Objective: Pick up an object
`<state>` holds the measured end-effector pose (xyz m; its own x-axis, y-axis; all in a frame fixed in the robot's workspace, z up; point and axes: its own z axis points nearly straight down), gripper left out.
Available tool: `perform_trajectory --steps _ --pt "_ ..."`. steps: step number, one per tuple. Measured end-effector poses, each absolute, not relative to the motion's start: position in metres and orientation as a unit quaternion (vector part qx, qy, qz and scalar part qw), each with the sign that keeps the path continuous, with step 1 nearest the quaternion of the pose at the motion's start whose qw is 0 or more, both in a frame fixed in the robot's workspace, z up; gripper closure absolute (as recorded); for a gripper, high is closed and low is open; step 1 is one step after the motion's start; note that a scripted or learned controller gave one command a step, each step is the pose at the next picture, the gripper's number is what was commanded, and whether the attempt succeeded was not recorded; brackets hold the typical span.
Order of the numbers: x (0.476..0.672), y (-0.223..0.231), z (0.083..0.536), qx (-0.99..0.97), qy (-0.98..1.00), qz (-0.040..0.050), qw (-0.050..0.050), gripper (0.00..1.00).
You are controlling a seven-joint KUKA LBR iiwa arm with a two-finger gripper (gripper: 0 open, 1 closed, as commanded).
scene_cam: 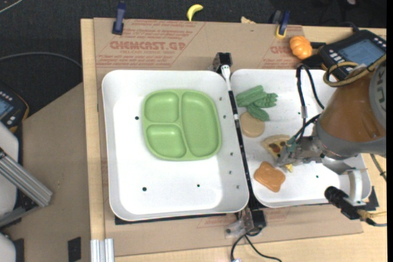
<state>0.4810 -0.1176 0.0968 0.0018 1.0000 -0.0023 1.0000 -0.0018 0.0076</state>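
In the right bin (307,190) lie a green leafy toy (256,99), a round tan disc (252,125), an orange-brown bread-like piece (269,176) and a small brown-and-yellow item (277,145). My gripper (290,153) hangs low over the bin's middle, right beside the brown-and-yellow item and just above the bread-like piece. The grey arm with its orange band (353,116) comes in from the right and covers the bin's right part.
The left bin (123,175) holds a green divided plate (182,124). An orange toy (300,46) and a yellow banana-like piece (194,10) lie on the board behind the bins. Blue clamps (118,18) hold the board's back edge. A black clip (223,62) sits between the bins.
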Motion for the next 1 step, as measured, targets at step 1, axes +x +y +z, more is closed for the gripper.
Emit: perform_trajectory --steps 1 --pt "0.4805 -0.0113 0.1896 0.704 0.711 0.0036 0.002 1.00"
